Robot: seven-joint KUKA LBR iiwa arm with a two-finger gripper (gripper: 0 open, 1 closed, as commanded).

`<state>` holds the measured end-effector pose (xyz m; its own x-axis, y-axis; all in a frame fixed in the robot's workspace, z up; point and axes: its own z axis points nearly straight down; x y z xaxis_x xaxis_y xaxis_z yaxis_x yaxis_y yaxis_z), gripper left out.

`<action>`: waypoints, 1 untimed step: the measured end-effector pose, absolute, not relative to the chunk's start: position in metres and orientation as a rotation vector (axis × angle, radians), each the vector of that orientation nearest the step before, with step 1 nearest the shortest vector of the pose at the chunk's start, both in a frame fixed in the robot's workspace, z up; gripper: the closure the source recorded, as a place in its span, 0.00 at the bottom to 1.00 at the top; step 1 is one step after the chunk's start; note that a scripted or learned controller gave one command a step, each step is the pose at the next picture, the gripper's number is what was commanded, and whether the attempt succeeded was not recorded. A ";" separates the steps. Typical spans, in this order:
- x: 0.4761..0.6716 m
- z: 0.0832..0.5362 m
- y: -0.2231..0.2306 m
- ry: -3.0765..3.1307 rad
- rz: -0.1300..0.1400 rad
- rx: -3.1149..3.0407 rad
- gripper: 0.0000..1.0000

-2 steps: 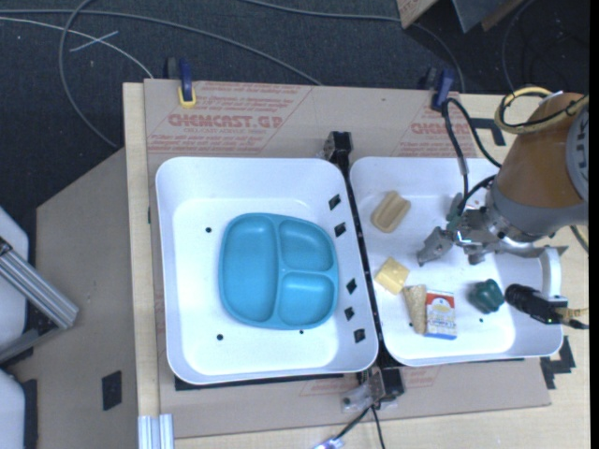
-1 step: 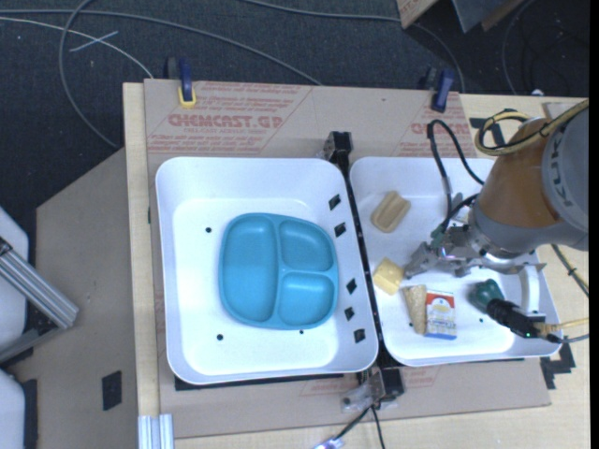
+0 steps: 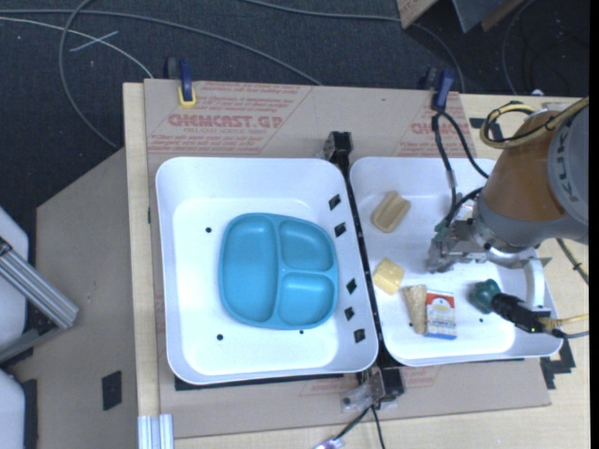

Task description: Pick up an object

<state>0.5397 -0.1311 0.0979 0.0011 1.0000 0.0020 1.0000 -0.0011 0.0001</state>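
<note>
Hovering low in right white bin (image 3: 409,346), claw (image 3: 449,249) state: cannot tell. Nearest target, pale yellow foam cube (image 3: 388,275), sits just left; centre over it, descend straight.

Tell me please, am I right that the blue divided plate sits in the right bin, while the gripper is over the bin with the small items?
Not quite: the camera view shows the blue divided plate in the left bin. The rest holds: the gripper is over the right bin, the one with the small items.
</note>
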 end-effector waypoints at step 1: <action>0.543 0.151 -0.121 -2.225 -0.003 -2.222 1.00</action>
